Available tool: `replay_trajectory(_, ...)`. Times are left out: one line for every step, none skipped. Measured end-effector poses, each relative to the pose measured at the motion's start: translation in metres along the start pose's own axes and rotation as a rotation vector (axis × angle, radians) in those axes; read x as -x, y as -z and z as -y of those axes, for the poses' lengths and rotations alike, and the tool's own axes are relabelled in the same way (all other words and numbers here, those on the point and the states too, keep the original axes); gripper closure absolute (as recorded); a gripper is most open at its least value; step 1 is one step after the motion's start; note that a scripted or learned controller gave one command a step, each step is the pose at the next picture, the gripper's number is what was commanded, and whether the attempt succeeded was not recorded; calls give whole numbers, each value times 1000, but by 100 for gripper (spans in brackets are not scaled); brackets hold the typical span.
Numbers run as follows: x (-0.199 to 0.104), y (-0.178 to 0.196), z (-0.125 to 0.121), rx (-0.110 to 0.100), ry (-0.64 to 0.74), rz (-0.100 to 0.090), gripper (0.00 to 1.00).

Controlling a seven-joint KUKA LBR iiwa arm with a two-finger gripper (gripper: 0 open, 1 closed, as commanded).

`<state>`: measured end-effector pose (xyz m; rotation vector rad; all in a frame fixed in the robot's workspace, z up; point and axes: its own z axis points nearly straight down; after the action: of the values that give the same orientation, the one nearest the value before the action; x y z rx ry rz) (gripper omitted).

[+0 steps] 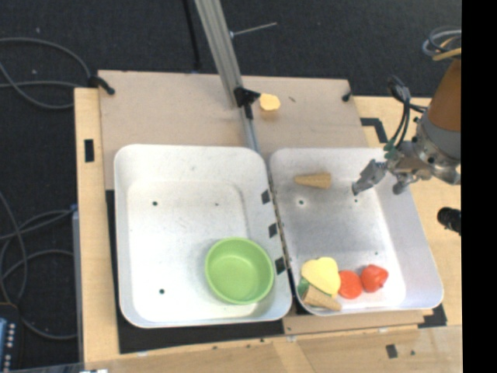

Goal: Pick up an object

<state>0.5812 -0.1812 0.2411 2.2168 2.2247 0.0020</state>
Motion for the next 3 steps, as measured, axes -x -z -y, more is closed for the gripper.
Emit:
replay_trajectory(0, 0, 0, 0, 0, 0, 0)
replay_trajectory(3, -61, -6, -6, -4, 2, 0)
replay_trajectory(3, -111, -15, -5, -2, 3, 0)
